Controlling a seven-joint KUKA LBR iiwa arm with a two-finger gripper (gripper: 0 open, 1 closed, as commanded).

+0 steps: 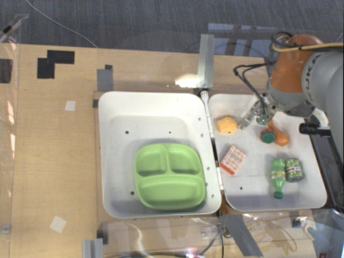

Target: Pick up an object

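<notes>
The gripper (252,115) hangs low over the rear of the right bin (317,195), its metal parts slanting down and toward the view's left from the grey wrist and orange band; whether it is open or closed cannot be told at this size, and nothing is seen held in it. Nearest to it lies a small yellow item (227,124), just beside the tip on its left and slightly toward the front, resting on the bin floor with its longer side running roughly left to right. On the other side of the tip, close under the wrist, sit a green round piece (267,137) and an orange piece (280,138), touching each other. Farther forward lie a red-and-white packet (233,159), tilted on a diagonal, a green bottle (277,177) with its long axis running front to back, and a small can (293,169) touching the bottle's right side. The left bin (107,144) holds a green divided plate (170,175), well apart from the arm. Judged from this layout, the yellow item is the likeliest target, calling for a short shift leftward before descent.
</notes>
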